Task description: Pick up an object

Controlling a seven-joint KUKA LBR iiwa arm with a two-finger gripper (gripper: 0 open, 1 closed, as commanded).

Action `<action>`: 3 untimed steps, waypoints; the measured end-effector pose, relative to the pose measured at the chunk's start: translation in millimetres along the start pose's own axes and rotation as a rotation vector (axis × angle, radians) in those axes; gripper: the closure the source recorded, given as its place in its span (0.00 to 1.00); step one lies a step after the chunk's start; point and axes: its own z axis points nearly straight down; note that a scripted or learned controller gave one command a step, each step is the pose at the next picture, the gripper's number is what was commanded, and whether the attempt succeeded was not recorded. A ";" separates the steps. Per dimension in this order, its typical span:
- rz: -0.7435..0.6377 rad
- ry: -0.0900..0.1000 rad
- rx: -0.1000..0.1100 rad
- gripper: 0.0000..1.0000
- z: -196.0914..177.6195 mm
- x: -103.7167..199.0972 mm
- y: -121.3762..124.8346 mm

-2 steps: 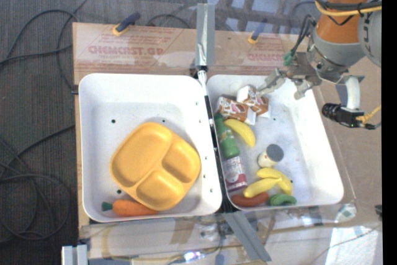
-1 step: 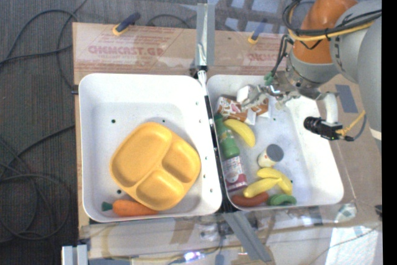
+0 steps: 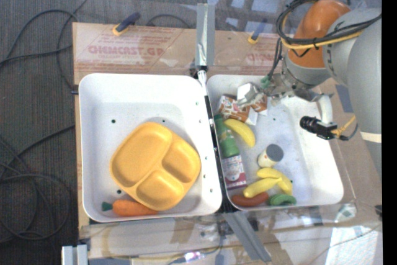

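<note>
My gripper point(image 3: 270, 85) hangs over the back edge of the right bin point(image 3: 322, 164), below the orange wrist band. Just left of it, touching or nearly touching, lies a small white and grey packet point(image 3: 248, 93). Under that packet sits a red and white snack bag point(image 3: 233, 108). Further forward in the same bin are a yellow banana point(image 3: 240, 131), a green bottle with a red label point(image 3: 230, 155), a grey round disc point(image 3: 273, 153), two small yellow bananas point(image 3: 274, 180), a red pepper point(image 3: 250, 199) and a green piece point(image 3: 283, 200).
The left bin point(image 3: 99, 127) holds a yellow divided plate point(image 3: 156, 164) and a carrot point(image 3: 127, 208) at its front edge. A black cable plug point(image 3: 313, 125) juts from the arm over the right bin. Cables trail on the floor at left.
</note>
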 end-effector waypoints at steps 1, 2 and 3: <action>-0.158 0.009 0.031 0.00 -93.1 -16.8 -16.4; -0.290 0.014 0.028 0.00 13.2 -15.6 -25.4; -0.437 0.015 0.029 0.00 -51.7 -4.5 -46.6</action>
